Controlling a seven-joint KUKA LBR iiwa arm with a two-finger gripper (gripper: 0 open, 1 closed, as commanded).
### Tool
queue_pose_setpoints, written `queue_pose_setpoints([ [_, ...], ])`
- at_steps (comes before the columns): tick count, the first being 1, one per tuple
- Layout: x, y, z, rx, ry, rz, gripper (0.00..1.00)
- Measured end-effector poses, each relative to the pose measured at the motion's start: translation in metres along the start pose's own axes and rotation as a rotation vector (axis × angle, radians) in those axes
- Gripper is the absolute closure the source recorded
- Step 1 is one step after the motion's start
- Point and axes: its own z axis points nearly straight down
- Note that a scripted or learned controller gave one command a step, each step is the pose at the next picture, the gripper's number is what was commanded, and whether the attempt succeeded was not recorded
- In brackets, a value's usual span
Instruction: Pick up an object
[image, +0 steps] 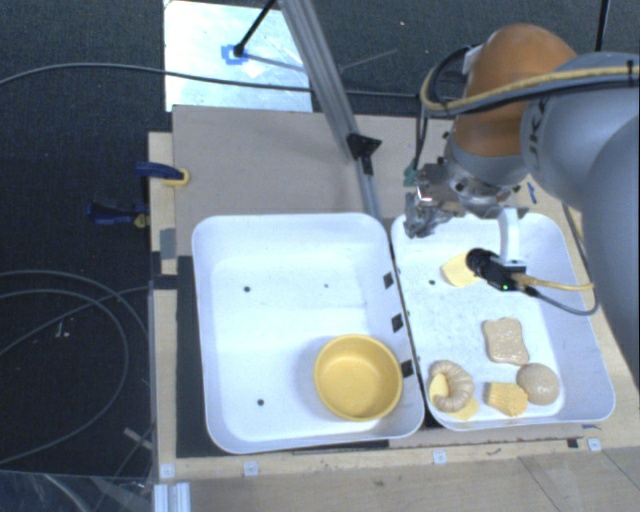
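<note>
Nothing is lifted yet: the gripper (425, 222) hangs over the far-left corner of the right bin (585, 320), whether its fingers are spread or closed I cannot tell, while the nearest object, a yellow slice (457, 270), lies just beside it on the bin floor.

Arm (570, 110) cut off by top and right picture edges. Gripper (425, 215) seen from above over right bin's (590, 390) far left corner; fingers too small, blurred to judge. Yellow flat piece (458, 270) partly hidden behind black fitting (492, 268). Right bin's far rim hidden by arm.
</note>
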Motion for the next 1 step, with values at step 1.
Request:
queue_pose_setpoints([
  [1, 0.0574, -0.0016, 0.0074, 0.003, -0.001, 0.0, 1.0],
])
